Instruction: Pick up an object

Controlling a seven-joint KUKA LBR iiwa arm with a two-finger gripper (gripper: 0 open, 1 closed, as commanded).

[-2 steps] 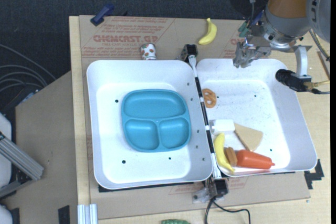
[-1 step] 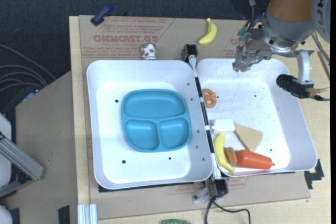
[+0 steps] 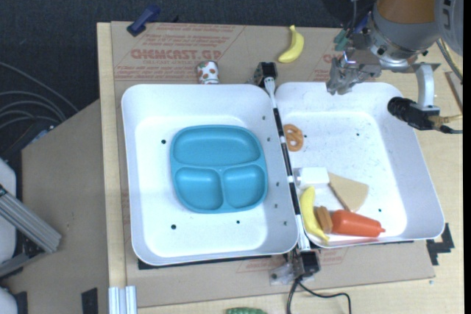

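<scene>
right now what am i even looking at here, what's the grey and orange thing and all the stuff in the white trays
That is a robot arm, grey with an orange band, seen by one fixed camera looking down at a slant. Its two-finger gripper hangs above the far edge of the right white bin, with nothing visibly held. The left white bin holds a blue divided plastic plate. The right bin holds a small brown pretzel, a white block, a tan wedge, a yellow toy banana and an orange toy carrot. Another yellow banana lies on the bench beyond the bins.

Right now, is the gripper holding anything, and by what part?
Nothing shows between the fingers of the gripper, which hangs above the far rim of the right bin, apart from the toy food.
</scene>
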